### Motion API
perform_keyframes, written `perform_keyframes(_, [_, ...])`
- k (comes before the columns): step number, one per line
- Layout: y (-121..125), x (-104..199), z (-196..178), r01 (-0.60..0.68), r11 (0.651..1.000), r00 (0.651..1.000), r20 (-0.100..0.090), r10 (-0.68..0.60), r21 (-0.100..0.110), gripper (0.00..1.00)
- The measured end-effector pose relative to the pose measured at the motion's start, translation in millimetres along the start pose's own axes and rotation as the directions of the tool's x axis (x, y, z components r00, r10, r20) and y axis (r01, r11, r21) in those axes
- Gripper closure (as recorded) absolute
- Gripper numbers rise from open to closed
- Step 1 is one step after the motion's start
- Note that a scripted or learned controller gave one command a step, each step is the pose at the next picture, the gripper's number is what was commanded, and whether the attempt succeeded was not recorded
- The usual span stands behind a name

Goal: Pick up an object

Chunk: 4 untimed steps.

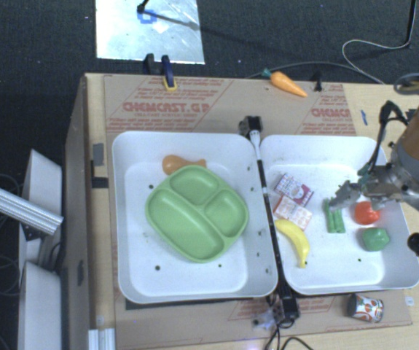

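Observation:
My gripper (pixel 356 192) hangs over the right bin (pixel 340 279), near its right side. Just below it lies a red tomato-like object (pixel 366 213), with a green pepper-like object (pixel 374 238) beyond that. A small green oblong piece (pixel 334 218) lies just left of and below the gripper. Further left in the same bin are a yellow banana (pixel 297 241) and two small printed packets (pixel 293 187) (pixel 292 211). Nothing can be seen held by the gripper.
The left bin (pixel 140 268) holds a green divided plate (pixel 197 211) and an orange object (pixel 175 164) behind it. A carrot (pixel 288 84) lies on the cardboard behind the bins. A small can (pixel 363 308) lies in front of the right bin.

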State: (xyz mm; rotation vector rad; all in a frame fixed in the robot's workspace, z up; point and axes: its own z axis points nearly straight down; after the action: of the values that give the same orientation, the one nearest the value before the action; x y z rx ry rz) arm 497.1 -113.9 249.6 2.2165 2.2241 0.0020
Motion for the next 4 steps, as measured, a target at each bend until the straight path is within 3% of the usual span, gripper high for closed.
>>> perform_keyframes(1, [47,-91,140,0.000,0.999,1.000,0.020,0.001,-0.036,0.00])
perform_keyframes(2, [47,-93,129,-0.003,0.999,1.000,0.022,0.004,-0.036,1.00])
perform_keyframes(3, [63,7,71,0.003,1.000,1.000,-0.002,-0.003,-0.002,1.00])
perform_keyframes(4, [62,5,72,-0.001,1.000,1.000,0.000,0.001,0.000,0.00])
